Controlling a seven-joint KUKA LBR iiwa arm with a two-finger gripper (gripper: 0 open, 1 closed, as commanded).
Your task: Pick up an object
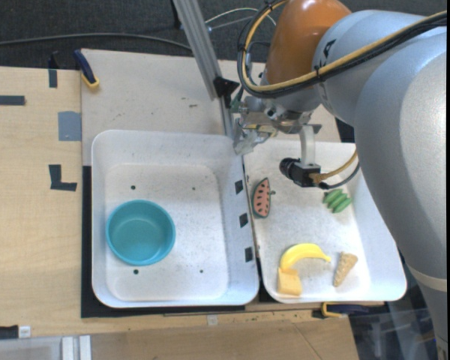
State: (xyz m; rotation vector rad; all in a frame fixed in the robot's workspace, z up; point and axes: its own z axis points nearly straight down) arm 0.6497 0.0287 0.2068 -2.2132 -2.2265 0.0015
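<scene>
Nearest the camera, the desk (pixel 30 223) shows its pale wood front edge, with the two white bins sitting on a dark mat just behind it.

The right bin (pixel 375 276) holds five small things. Close to its front rim lie one yellow banana (pixel 304 255), one orange-yellow cheese wedge (pixel 289 283) touching the banana's lower end, and one tan ice-cream cone (pixel 345 268) just to the right of them. Farther back, one watermelon slice (pixel 262 197) lies along the bin's left wall, and one green pea pod (pixel 337 200) sits near the right side, partly tucked under the arm. The middle of this bin's floor, between the slice and the pod, is bare.

The left bin (pixel 105 156) holds one thing: a teal bowl (pixel 140 232), upright, in its front left quarter, apart from every wall. The rest of that floor is open, speckled white.

Farther back, the hand (pixel 249 137) hangs over the far end of the ridge where the two bins meet, above and behind the watermelon slice. Nothing can be seen between its fingers; whether they are spread or pressed together I cannot tell, since the wrist hardware and cables crowd them. The grey arm (pixel 405 111) with its orange band (pixel 304 28) covers the right bin's far right corner.

Beyond the bins lies a beige board (pixel 150 88), and a slanted metal post (pixel 199 40) rises from behind the hand.
</scene>
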